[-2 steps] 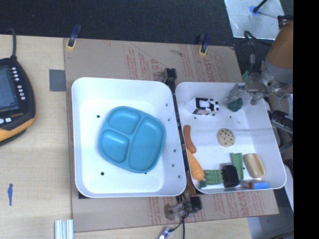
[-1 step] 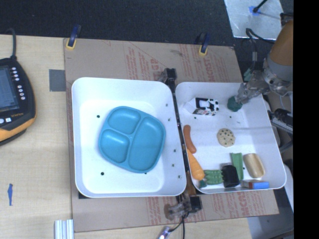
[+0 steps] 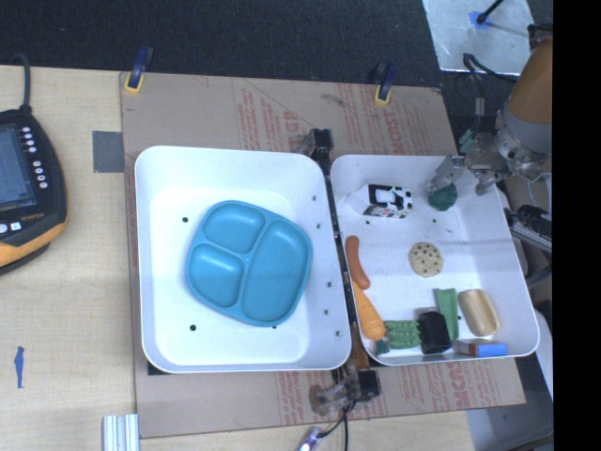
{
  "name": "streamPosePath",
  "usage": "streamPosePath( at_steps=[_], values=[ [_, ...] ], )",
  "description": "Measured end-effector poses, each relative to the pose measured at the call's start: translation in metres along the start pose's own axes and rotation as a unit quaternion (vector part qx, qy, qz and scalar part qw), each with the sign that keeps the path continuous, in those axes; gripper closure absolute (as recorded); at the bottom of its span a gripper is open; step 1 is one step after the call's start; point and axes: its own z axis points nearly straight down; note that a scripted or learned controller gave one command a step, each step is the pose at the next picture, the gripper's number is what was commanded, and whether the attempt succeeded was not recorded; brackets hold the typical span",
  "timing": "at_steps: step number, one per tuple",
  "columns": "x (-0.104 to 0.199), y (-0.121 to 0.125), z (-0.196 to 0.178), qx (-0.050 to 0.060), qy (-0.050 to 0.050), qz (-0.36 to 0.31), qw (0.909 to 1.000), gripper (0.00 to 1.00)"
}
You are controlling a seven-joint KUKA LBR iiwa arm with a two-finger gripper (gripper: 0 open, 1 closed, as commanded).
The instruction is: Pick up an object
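Note:
My gripper (image 3: 462, 175) hangs over the far right corner of the right bin (image 3: 488, 242), below the grey wrist. A small dark green object (image 3: 442, 195) sits right at the gripper's lower left tip, and I cannot tell whether it is gripped or just lying on the bin floor. Further left in the bin is a black-and-white toy (image 3: 387, 200). A round cookie (image 3: 425, 258) lies mid-bin.
Along the right bin's left wall lie a brown sausage (image 3: 356, 261) and an orange carrot (image 3: 369, 316). Its near edge holds green pieces (image 3: 402, 334), a black block (image 3: 433, 332), a bread roll (image 3: 478, 311) and a blue pen (image 3: 484, 349). The left bin (image 3: 169, 186) holds a blue divided plate (image 3: 249, 261).

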Motion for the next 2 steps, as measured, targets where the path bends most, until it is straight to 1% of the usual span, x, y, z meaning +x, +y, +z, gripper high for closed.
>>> streamPosePath(
  at_steps=[1, 2],
  values=[
    [-0.0008, 0.0003, -0.0107, -0.001, -0.001, 0.0, 1.0, 1.0],
    [-0.0007, 0.0003, -0.0106, -0.001, -0.001, 0.0, 1.0, 0.0]
  ],
)
